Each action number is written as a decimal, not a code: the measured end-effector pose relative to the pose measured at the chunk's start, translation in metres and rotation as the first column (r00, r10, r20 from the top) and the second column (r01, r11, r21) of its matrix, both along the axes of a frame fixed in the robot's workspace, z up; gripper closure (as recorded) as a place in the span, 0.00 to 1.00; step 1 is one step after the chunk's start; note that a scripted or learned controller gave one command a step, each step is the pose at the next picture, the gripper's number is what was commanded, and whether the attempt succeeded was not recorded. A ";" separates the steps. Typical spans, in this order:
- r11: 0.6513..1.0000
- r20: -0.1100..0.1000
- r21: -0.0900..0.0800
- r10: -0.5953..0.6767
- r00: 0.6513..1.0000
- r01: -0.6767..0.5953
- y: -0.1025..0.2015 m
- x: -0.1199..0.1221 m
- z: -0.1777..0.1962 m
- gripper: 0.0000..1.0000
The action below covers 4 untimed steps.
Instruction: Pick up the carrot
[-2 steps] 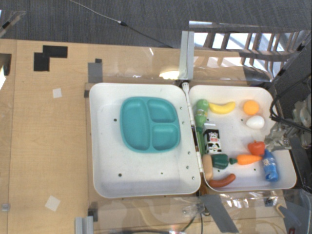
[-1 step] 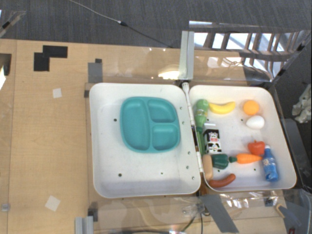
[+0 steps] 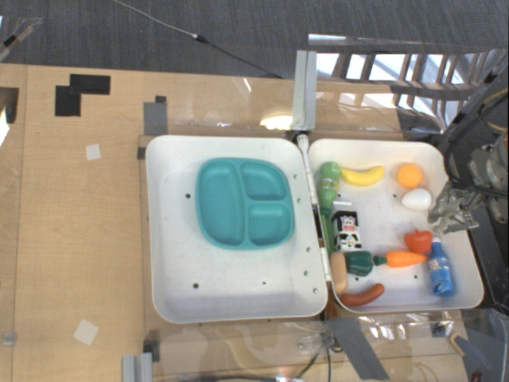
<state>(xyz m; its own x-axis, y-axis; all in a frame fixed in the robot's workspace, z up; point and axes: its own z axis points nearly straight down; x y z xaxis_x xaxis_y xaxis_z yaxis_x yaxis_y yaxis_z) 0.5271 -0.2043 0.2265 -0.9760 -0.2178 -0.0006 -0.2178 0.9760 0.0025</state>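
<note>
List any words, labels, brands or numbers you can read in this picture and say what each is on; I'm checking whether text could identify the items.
No text can be read.
Blue bottle in the right bin: pale label, print too small and blurred.
Black-and-white carton: a dark pattern, no legible letters.
Green bottle: no print discernible.
Black shapes on the bench: plain blocks, not characters.

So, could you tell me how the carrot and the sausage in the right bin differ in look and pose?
The carrot is bright orange with a dark green top at its left end; the sausage is reddish brown all along. The carrot lies nearly level and tapers to its right end, while the sausage curves slightly and rises to the right. The carrot sits farther into the right bin, the sausage near its front rim. Both are long, slim play foods.
</note>
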 end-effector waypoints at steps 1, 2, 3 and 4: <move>0.994 0.040 -0.021 0.109 0.993 -0.109 -0.005 -0.014 -0.115 1.00; 0.982 0.018 -0.009 0.187 0.982 -0.187 0.068 -0.004 -0.135 1.00; 0.942 0.016 -0.010 0.336 0.942 -0.336 0.095 -0.027 -0.130 1.00; 0.798 0.012 -0.009 0.603 0.798 -0.603 0.165 0.005 -0.039 1.00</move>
